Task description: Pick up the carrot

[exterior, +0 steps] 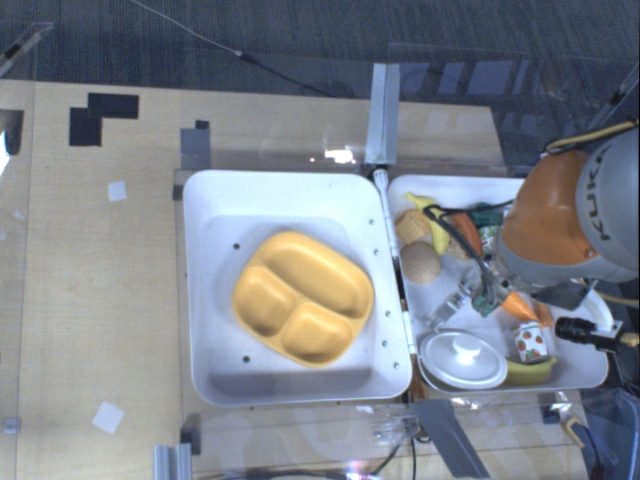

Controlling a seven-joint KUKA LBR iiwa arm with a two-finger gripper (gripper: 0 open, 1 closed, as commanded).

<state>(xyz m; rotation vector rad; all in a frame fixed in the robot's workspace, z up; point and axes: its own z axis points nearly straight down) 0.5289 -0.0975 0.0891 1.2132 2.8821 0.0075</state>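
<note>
Nearest to us, along the front edge of the right bin [598, 373], we are seeing a white round lid [462, 358] lying flat, with a banana [532, 371] just beside it and a small white cup with red spots [531, 342] touching the banana's back. A little farther in, the gripper [478, 293] is hanging low over the middle of that bin; we cannot tell how its claw is set, and nothing is showing plainly between its tips. An orange piece [523, 308] is lying just to its right, partly under the arm [560, 218]. Beyond that, a brown potato [421, 263] is resting against the bin's left wall. Farther back, the carrot [462, 230] is lying at a slant in the rear of the right bin, near a yellow piece [430, 218] and a tan roll [412, 229].

In the left bin [205, 298], a yellow divided dish [302, 296] is sitting near the centre.
</note>
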